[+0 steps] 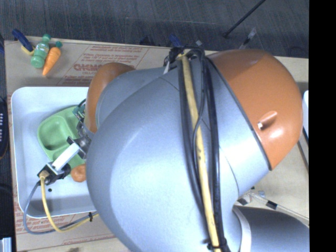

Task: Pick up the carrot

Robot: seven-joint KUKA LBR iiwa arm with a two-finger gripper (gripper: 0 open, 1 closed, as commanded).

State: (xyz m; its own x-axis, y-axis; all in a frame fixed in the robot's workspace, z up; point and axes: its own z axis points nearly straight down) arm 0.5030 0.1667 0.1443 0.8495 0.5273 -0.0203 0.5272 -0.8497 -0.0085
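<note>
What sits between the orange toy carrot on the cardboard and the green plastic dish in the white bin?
Camera view: bare brown cardboard, then the shallow white bin's rim and a strip of its bare floor; nothing else.

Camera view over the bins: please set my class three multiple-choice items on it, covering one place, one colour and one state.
1. Where is the carrot?
A. in the white bin
B. on the brown board beyond the bin's far corner
C. on the arm

2. What colour is the dish in the bin?
A. green
B. blue
C. red

3. How is the carrot?
A. lifted in the air
B. standing in the dish
C. lying flat, apart from the arm

Answers:
1 B, as it rests on the board beside a green bottle, outside the rim.
2 A, as the dish is light green against the white.
3 C, as it lies on the board with open space between it and the arm.
</note>
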